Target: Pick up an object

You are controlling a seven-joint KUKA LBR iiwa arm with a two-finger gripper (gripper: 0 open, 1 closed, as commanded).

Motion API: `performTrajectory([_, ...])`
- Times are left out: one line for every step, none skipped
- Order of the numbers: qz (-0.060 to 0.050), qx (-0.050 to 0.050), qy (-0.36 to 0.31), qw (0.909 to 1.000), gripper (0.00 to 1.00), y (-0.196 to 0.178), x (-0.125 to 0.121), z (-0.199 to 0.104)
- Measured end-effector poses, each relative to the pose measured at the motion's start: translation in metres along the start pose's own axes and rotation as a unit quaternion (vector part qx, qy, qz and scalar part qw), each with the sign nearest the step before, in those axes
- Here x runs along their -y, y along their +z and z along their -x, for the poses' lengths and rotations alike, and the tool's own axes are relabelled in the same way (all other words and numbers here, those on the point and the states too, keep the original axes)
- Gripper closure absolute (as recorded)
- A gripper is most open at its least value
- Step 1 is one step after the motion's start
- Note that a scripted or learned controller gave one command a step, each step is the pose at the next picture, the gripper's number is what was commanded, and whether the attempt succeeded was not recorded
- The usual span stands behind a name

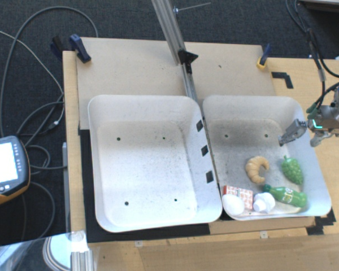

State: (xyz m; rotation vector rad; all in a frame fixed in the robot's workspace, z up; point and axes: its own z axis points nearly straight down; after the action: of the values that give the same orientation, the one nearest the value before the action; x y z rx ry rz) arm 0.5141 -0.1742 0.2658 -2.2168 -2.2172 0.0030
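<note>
Croissant (257, 169) lies mid-right bin (246, 114), near green grapes (292, 170), a bottle (285, 196) and a carton (238, 196) along the front wall. We see the pincer (303, 132) open, empty, above the bin's right rim. Approach step; next we descend leftward. Clutter crowds the front; open floor behind the croissant.
</note>
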Motion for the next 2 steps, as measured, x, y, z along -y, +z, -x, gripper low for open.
performTrajectory([0.002,0.001,0.0,1.0,0.0,-0.002,-0.001,0.0])
performTrajectory([-0.001,0.0,0.0,1.0,0.0,0.057,0.008,0.001])
